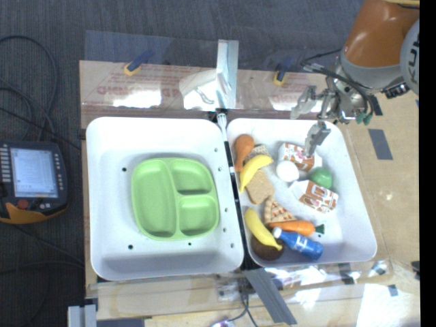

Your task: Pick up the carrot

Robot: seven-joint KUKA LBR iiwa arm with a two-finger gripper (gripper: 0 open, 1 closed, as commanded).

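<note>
From above, the carrot [295, 227] lies low in the right bin [359, 203], between a waffle slice [277, 212] and a blue bottle [302, 244] (touching both, it seems). The gripper [317, 136] hangs over the bin's upper part, just above a small printed carton [298, 155], well apart from the carrot; open or closed, I cannot tell. A green plate [175, 197] sits in the left bin [109, 148].
</note>
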